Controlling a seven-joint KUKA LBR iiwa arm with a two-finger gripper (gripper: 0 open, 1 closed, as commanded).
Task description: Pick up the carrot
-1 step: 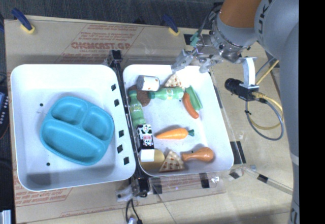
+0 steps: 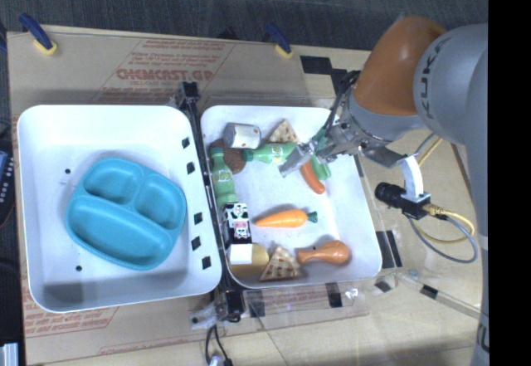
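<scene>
Two carrot-like things lie in the right bin (image 2: 361, 215). The larger carrot (image 2: 280, 219), orange with a green top, lies on its side in the bin's middle. A smaller orange carrot (image 2: 314, 180) lies tilted by the right wall. My gripper (image 2: 300, 160) hangs low just above and to the left of the small carrot's green end, reaching in from the right. It is well above the larger carrot in the view. Nothing is visibly held.
Around the carrots lie a green bottle (image 2: 264, 155), a can (image 2: 241, 136), a wedge of bread (image 2: 284, 132), a second green bottle (image 2: 222, 180), a milk carton (image 2: 238, 222), a drumstick (image 2: 325, 254) and a pizza slice (image 2: 280, 265). The left bin holds a blue divided plate (image 2: 124, 211).
</scene>
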